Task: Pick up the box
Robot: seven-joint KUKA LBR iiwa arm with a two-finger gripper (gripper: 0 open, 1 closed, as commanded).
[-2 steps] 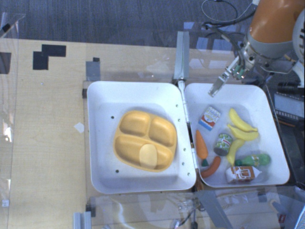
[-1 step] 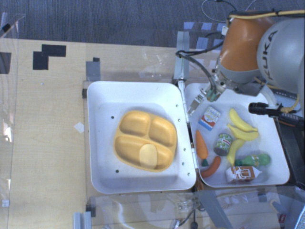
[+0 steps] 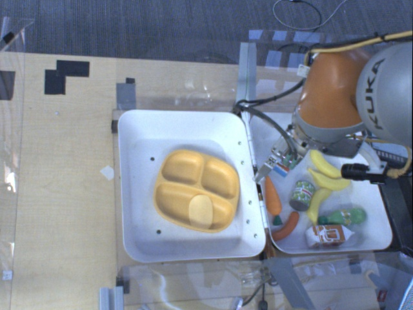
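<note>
Hanging over the upper left part of the right bin [image 3: 384, 236], your gripper [image 3: 279, 162] sits under the grey and orange arm [image 3: 335, 92]; whether it is apart or together, you cannot tell. Just beyond the gripper, away from the arm, lies a carrot [image 3: 273, 197], with a small can [image 3: 302, 195] and bananas [image 3: 322, 179] beside it. The box [image 3: 329, 236] lies near that bin's front edge, well apart from the gripper. Left of the right bin, a yellow divided tray [image 3: 197, 189] rests in the left bin [image 3: 139, 237].
</note>
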